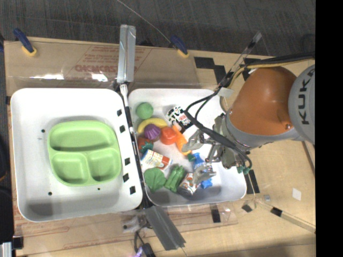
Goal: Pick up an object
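Toys lie heaped in the right-hand bin (236, 189), lower middle of the frame: a green ball (144, 110) and a yellow banana (152, 124) toward its upper left, an orange piece (170, 135) at centre, a black-and-white cow figure (176, 114) above it, green vegetables (165, 178) along the lower edge, and a blue-and-silver packet (202, 176) at lower right. The gripper (203, 151) hangs low over that packet and the orange piece, its metal parts tangled visually with cables, so I cannot tell how it is set, nor whether anything sits in it. My worry is the crowding: the pieces touch one another, so a descent here could land on two at once, pinch an edge and let it slip, or shove neighbours against the bin wall. The left bin (21, 143) carries a green divided tray (83, 153), well apart from the action. Both bins rest on a pale wooden bench (284, 197) with blue clamps (25, 42) at its upper edge; dark carpet (64, 4) lies beyond, at the top of the frame.
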`<state>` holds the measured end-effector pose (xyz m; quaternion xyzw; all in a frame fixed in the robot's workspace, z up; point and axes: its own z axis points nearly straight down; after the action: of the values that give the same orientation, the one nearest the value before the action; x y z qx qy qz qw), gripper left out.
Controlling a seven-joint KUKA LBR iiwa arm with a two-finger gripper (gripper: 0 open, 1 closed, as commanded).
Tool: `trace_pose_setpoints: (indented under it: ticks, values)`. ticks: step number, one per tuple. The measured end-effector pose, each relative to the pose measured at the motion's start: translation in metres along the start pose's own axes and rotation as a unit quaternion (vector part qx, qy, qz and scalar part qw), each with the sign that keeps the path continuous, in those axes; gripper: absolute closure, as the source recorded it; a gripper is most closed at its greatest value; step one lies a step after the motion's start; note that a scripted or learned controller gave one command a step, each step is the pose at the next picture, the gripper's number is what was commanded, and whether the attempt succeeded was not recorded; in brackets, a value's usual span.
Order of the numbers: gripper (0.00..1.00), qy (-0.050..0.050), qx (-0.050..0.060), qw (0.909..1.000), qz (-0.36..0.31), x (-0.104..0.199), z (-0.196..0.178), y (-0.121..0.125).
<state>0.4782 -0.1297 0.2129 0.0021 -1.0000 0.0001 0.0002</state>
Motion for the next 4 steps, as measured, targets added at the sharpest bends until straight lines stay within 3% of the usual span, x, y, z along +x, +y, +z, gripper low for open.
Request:
trace_pose_setpoints:
  ticks: [1,2,3,4]
  values:
    - [0.0,-0.006,0.001,0.998,0.063,-0.046,0.116,-0.032]
    - [0.0,-0.005,0.0,0.9924,0.123,-0.084,0.116,-0.005]
    - [0.0,0.0,0.0,0.9832,0.183,-0.061,0.121,-0.024]
    - [0.0,-0.002,0.001,0.9677,0.252,-0.098,0.119,0.037]
